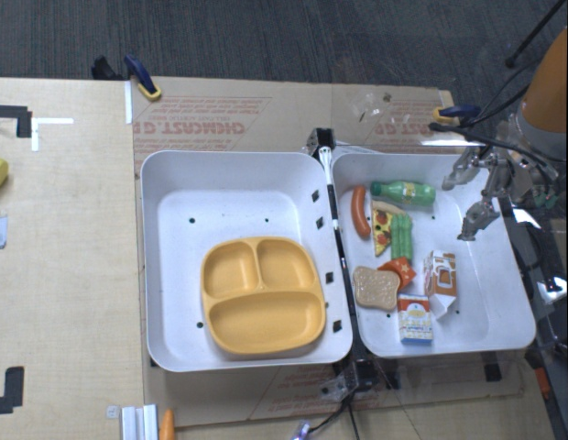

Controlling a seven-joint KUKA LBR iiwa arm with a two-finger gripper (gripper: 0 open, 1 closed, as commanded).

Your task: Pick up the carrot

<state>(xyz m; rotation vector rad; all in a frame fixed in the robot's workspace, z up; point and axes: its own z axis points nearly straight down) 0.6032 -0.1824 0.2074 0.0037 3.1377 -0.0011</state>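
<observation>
The gripper (466, 200) hangs over the right bin (504, 324), near its far right wall, fingers spread apart and holding nothing. Bare bin floor lies beneath it and toward the near right corner. The carrot (399, 269) lies left of the gripper, well apart from it, in the bin's crowded left half. Its orange body touches the bread slice (375, 288). Its long axis appears to run toward the far wall, green top (403, 236) pointing that way beside the pizza slice (383, 229).

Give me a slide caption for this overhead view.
Gripper hovers over toy food in the right bin; yellow plate in the left.
</observation>
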